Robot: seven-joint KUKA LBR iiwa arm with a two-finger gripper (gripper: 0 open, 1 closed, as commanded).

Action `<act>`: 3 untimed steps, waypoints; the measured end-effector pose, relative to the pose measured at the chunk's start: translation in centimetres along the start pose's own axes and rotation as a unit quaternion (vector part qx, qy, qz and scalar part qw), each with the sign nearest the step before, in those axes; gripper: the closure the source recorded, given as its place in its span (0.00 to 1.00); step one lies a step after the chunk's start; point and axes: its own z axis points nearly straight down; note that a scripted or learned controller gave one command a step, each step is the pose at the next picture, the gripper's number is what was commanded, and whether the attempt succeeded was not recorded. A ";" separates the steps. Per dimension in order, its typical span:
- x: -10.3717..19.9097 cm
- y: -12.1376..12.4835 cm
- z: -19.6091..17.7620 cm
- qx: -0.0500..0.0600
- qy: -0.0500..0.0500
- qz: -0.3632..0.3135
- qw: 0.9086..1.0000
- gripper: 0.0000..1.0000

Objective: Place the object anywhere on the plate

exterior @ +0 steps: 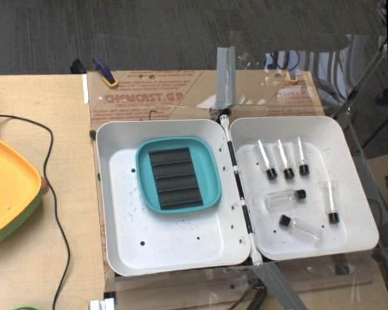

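Waiting: nothing picked yet; my gripper's state I cannot tell.
Left bin (119,206): bears the teal plate (179,175), a dark ribbed insert at its centre.
Right bin (349,176): right of the plate, past the divider; six clear vials with black caps.
Nearest vial (265,157): slim, lying flat, cap toward me.
Next: I judge a descent onto one vial, then carrying it leftward.

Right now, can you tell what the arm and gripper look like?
Not from this picture: its colours, cables and markings can't be judged. I see a teal plate in the left bin and black-capped vials in the right bin.
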 end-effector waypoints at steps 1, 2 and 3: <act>0.2 0.0 0.0 -0.001 0.001 -0.001 1.000 0.00; 0.1 0.0 0.0 0.000 0.000 -0.001 1.000 0.00; 0.1 0.0 0.0 0.000 0.000 0.000 1.000 0.00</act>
